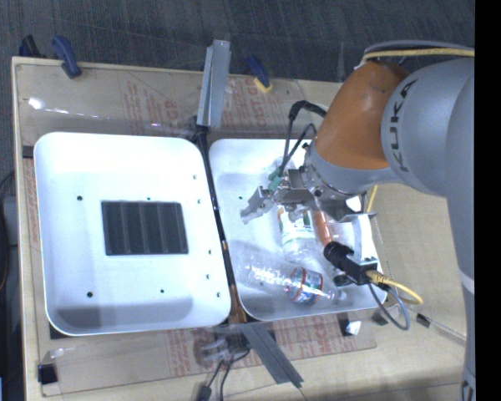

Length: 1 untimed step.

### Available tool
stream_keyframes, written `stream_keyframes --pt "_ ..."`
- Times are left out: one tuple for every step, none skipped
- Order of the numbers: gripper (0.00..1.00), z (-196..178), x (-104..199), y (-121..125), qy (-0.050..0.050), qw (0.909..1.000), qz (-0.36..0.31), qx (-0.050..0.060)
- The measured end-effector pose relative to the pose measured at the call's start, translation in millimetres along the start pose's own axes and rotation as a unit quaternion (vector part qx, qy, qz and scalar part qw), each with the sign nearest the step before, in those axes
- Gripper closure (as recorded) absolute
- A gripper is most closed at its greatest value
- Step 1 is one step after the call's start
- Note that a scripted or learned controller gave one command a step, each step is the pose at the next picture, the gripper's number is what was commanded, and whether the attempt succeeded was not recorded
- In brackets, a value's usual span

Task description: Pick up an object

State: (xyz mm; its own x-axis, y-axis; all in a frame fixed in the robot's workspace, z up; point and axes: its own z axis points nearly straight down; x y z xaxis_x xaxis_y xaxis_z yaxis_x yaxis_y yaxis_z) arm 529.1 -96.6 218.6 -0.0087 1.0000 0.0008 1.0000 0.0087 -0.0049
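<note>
My gripper (259,200) hangs low over the middle of the right bin (234,170), under the orange-banded wrist. Just right of it and below lies a small clear bottle with a white and green label (296,230), and a copper-coloured tube (321,226) lies beside that. A crumpled clear plastic bottle with a red and blue label (285,280) rests near the bin's front wall. The wrist hides the bin's right part. I see nothing between the gripper's tips.
The left bin (58,165) holds a dark ribbed rectangle (144,228) at its middle. A grey bar (213,82) stands at the back between the bins. A black fitting with a yellow cable (351,266) hangs at the right bin's front right.
</note>
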Motion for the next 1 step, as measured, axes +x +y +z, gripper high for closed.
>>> stream_keyframes --pt "0.00 86.0 -114.2 -8.7 0.001 0.9953 0.097 0.001"
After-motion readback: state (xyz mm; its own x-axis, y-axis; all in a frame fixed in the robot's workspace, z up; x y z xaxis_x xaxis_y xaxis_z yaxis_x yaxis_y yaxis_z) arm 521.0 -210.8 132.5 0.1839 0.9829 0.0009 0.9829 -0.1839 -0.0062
